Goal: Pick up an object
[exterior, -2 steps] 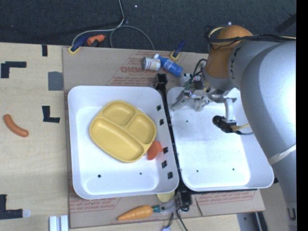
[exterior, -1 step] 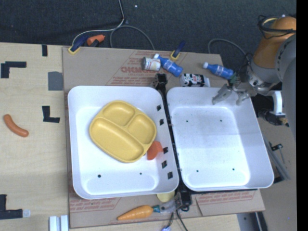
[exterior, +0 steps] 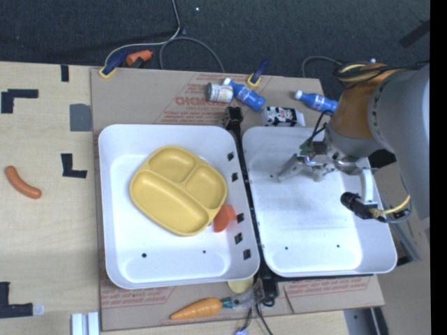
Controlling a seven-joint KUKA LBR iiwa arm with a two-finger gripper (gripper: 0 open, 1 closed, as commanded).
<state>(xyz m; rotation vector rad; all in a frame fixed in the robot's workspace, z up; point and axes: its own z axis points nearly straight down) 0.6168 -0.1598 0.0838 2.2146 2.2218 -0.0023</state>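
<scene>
Nearest the camera, at the bottom edge, there's a toy carrot [exterior: 197, 308] lying on the worktop [exterior: 42, 257] just outside the left bin [exterior: 119, 257]. So that one's out of play.

Inside the left bin: one yellow divided plate [exterior: 178, 188] and one small orange-red piece [exterior: 223, 218] tucked right against the plate's lower right edge. The right bin [exterior: 314, 250] has nothing loose in it that I can make out, just the arm [exterior: 380, 117] reaching in from the right with the hand [exterior: 285, 172] low over the upper left part of that bin. The fingers look spread, pointing left, with nothing between them.

If I had to pick a target, I'd go for the orange-red piece, since the plate looks too wide and flat for a two-finger grip. The tricky part is that it's hugging the plate rim, so the hand should cross the divider, come straight down, and line the fingers up so one doesn't land on the plate.

Further back, beyond the bins: two blue-and-white bottles [exterior: 237, 93] [exterior: 316, 101] and one small black-and-white box [exterior: 283, 116]. Off on the left, one toy sausage [exterior: 22, 182].
</scene>
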